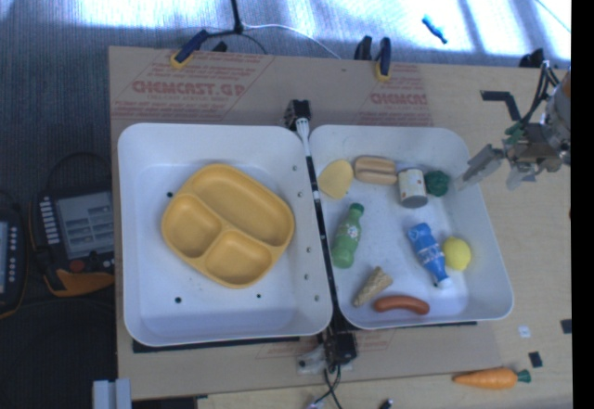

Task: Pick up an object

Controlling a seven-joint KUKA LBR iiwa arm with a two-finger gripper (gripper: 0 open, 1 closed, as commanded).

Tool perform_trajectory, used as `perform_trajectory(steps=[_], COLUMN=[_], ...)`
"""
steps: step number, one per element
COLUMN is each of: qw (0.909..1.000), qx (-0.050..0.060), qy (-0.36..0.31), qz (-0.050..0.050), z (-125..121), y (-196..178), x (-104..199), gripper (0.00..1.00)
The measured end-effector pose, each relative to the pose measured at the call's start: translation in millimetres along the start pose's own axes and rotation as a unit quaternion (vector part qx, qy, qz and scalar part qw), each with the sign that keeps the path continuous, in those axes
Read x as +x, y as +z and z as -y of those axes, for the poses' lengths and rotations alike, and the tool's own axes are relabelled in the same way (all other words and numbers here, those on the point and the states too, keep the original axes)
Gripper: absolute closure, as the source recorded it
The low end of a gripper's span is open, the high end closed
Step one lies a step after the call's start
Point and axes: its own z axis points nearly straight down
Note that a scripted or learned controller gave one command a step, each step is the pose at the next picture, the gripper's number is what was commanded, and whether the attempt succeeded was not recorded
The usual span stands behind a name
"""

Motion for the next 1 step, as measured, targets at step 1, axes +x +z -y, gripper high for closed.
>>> perform_trajectory(steps=[1], qw=[1.0000], qx=[0.001], qy=[0.000], qz=[-0.001], z=[-4.1], y=[94.1], x=[36.9], gripper=[0.00])
